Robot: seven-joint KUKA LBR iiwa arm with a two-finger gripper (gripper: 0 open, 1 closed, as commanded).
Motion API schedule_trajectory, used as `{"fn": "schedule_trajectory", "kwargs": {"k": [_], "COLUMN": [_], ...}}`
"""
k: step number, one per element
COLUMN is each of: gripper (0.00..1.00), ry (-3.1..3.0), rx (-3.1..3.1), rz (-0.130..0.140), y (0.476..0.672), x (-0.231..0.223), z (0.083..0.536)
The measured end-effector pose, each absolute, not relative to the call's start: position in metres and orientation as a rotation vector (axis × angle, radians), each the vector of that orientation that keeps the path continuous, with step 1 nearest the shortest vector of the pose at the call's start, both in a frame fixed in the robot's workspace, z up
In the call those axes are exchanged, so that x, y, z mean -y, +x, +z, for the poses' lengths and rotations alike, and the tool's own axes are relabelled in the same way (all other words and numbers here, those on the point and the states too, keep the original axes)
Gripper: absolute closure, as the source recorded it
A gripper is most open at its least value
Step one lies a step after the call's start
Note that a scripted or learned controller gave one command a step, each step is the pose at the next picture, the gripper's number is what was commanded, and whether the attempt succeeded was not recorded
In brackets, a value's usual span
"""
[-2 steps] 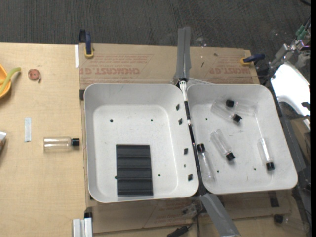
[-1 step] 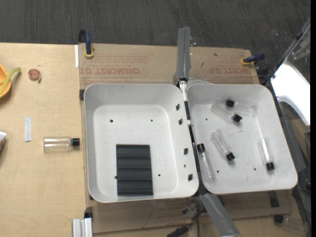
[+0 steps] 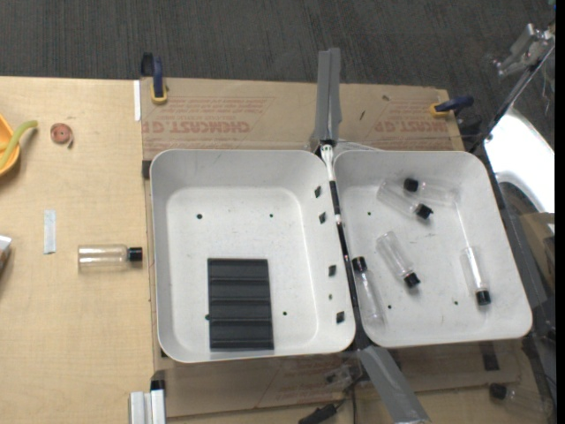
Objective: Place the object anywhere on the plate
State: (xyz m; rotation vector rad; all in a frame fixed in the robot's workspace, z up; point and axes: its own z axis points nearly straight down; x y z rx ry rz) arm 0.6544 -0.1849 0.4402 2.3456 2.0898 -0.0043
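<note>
Nothing has been picked yet, as far as I can judge: the black ribbed plate (image 3: 238, 305) lies bare on the floor of the left bin (image 3: 161, 237), toward its near wall. The likely objects are the clear vials with black caps, all off to the plate's right across the divider, in the right bin (image 3: 505, 228). How the claw stands, apart or together, I cannot tell.

So the step in hand looks like choosing and grasping a vial. The middle vial (image 3: 395, 258) lies nearest the plate with free floor on every side, which makes it the easiest pick. The slim vial (image 3: 368, 297) lies closer still but hugs the bin wall by the divider, leaving little room on that side. Two more vials (image 3: 395, 193) (image 3: 439, 200) lie close together farther back from the plate, and another vial (image 3: 472, 268) lies farthest right of it, near the sloped wall.

After a grasp, the carry must clear both raised rims at the divider before coming down. The plate has open floor behind it and to each side. One stray vial (image 3: 104, 255) lies on the wooden bench (image 3: 71, 343), left of the plate, outside the bins.
</note>
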Motion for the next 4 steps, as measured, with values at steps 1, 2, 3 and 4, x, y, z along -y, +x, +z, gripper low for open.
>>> {"fn": "schedule_trajectory", "kwargs": {"k": [1, 2, 3, 4], "gripper": [0.0, 0.0, 0.0, 0.0], "ry": [2.45, 2.601, 2.747, 2.872], "rx": [-1.967, -1.764, -1.525, -1.277], "rz": [-0.004, -0.006, -0.006, -0.008], "y": [0.659, 0.659, 0.66, 0.659], "x": [0.217, 0.187, 0.214, 0.171], "z": [0.44, 0.44, 0.44, 0.439]}}
